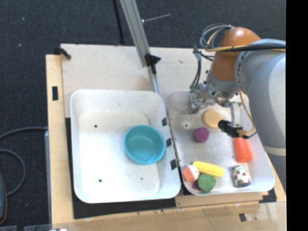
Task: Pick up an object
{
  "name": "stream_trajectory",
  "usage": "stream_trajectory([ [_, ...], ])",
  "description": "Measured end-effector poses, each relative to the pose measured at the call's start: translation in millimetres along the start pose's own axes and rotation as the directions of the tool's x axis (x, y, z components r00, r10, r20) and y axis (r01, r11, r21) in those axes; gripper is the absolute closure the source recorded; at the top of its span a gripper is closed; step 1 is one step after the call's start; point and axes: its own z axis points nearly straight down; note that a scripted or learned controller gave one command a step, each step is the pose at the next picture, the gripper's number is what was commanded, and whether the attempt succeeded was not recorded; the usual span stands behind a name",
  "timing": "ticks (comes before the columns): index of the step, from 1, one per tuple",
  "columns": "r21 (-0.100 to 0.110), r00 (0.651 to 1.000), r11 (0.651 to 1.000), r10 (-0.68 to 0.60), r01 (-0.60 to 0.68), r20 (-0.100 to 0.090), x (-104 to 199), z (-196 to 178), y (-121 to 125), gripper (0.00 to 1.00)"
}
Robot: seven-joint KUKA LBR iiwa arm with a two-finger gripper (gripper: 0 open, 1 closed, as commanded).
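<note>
Over the desk's 2 white bins, the claw point(198, 102), its grip state impossible to tell, hangs low at the right bin's point(262, 165) far end beside a cream object point(213, 118), seemingly lining up a pick among scattered toys.

Even, fairly bright light is falling from above, and shadows are staying soft and short. The white bins point(120, 146) are glaring a little, washing out their rims. The bowl point(144, 144) is casting only a faint shadow on its bin. The arm point(262, 88) is looking blown out and soft along its grey shell. The floor point(57, 13) is reading dark and grainy. The whole picture is looking slightly blurred, with small things lacking crisp edges.
</note>
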Motion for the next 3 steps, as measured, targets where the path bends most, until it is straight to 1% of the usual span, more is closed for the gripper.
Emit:
stream_trajectory([
  [1, -0.001, 1.000, 1.000, -0.004, 0.004, -0.003, 2, -45, 2, 1.00],
  [2, -0.003, 1.000, 1.000, -0.005, 0.005, -0.002, 1, -97, 4, 1.00],
  [3, 0.004, 1.000, 1.000, -0.010, 0.010, -0.005, 56, -111, -18, 1.00],
])
